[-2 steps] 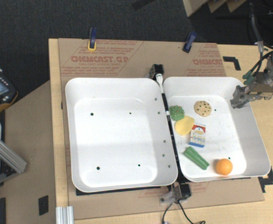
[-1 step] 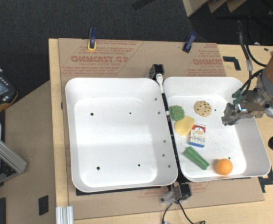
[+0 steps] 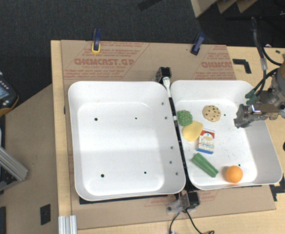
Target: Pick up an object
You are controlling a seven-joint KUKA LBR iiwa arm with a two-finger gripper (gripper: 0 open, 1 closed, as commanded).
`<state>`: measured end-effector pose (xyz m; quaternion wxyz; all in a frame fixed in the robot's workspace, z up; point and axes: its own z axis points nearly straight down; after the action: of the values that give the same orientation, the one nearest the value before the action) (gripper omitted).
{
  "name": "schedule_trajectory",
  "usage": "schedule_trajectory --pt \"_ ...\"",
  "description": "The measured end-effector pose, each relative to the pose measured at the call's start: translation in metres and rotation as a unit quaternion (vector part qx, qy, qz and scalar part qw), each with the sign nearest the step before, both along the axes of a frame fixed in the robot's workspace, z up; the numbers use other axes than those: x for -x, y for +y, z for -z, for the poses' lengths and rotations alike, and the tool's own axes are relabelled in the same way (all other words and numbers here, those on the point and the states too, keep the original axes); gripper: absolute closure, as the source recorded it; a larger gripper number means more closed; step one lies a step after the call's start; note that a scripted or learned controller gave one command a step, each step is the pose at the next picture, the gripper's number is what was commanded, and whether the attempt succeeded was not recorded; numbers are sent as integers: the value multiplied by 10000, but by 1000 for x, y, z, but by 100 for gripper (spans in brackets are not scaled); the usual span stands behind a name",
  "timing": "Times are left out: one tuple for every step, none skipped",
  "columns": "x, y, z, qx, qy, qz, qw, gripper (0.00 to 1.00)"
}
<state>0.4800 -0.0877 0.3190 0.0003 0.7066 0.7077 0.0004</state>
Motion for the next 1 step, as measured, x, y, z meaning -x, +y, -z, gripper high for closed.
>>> schedule_trajectory --pt "0 64 -12 -5 -15 -31 10000 100"
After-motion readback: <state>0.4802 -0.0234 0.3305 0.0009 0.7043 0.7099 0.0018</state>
